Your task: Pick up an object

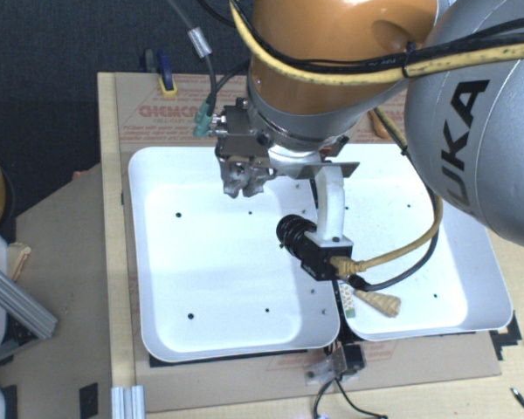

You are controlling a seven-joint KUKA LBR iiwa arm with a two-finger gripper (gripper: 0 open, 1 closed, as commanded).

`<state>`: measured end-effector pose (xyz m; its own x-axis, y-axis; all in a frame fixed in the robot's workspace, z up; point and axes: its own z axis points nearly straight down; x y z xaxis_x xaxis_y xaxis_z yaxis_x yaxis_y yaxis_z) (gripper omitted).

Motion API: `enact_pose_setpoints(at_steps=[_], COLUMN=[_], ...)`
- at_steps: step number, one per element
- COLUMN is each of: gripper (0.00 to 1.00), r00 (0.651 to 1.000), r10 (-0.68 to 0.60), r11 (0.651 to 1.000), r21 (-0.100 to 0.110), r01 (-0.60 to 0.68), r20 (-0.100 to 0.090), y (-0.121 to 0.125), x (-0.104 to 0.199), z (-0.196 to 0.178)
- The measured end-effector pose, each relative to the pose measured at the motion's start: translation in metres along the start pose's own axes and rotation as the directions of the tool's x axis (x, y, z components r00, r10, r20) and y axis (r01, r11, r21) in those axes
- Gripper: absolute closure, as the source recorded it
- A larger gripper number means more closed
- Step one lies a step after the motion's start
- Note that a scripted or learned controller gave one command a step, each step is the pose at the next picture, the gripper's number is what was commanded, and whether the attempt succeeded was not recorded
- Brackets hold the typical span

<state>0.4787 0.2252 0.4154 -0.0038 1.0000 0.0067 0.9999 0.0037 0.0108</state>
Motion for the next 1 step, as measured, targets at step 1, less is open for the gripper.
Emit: enact_pose_setpoints(at_steps=[1], gripper=[1.0], r00=[1.0], r10=[0.007], r11=[1.0], r21=[0.023], r01=[-0.007], r20=[0.013], y=[0.0338], x=[-0.0028], z=[0.134])
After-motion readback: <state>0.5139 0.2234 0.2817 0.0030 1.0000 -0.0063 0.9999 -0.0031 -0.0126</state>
